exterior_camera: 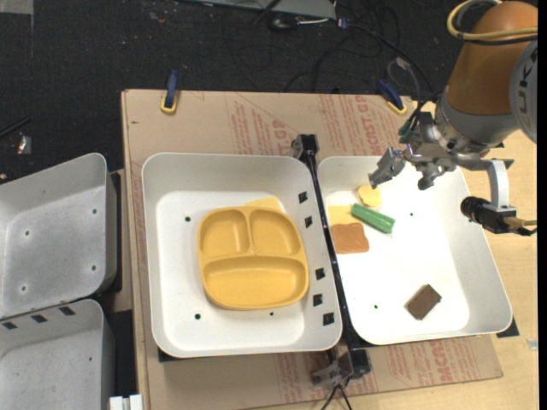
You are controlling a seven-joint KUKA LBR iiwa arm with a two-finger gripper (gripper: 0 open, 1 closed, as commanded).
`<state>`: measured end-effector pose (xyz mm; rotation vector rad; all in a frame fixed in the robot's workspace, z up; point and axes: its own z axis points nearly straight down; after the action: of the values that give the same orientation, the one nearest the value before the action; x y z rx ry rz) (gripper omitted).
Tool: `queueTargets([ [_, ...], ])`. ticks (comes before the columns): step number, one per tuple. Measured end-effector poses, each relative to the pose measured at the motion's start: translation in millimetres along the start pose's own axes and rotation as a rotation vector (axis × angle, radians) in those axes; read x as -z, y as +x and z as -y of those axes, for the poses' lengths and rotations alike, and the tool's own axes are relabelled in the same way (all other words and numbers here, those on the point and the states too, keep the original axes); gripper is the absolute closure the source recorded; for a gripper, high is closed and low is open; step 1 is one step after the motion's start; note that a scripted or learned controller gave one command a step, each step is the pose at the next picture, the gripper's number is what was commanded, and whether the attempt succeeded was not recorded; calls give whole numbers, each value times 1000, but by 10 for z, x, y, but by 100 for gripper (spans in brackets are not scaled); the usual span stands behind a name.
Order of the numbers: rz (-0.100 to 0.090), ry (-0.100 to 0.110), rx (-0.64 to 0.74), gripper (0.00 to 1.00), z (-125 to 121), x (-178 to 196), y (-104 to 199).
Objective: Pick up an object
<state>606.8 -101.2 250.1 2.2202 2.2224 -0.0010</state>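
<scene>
The left bin (162, 229) is occupied by a yellow compartment plate (253, 258) with a pale yellow flat piece (267, 203) showing at its far edge. In the right bin (461, 272) a small cluster is seen near the dividing rim: an orange-brown flat piece (349, 239), a green stick (373, 219) and a pale yellow round piece (368, 196); a brown block (423, 301) lies well apart, nearer the front. The gripper (403, 171) is held open, with nothing between its fingers, above the far part of the right bin, just beside the cluster. The approach step is judged to be in hand; a descent over one chosen piece and a closing are called for next
</scene>
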Motion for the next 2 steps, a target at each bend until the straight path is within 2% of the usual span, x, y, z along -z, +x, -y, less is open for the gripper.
queueTargets([
  [2, -1, 5, -2, 0, 48, -1256, 94],
])
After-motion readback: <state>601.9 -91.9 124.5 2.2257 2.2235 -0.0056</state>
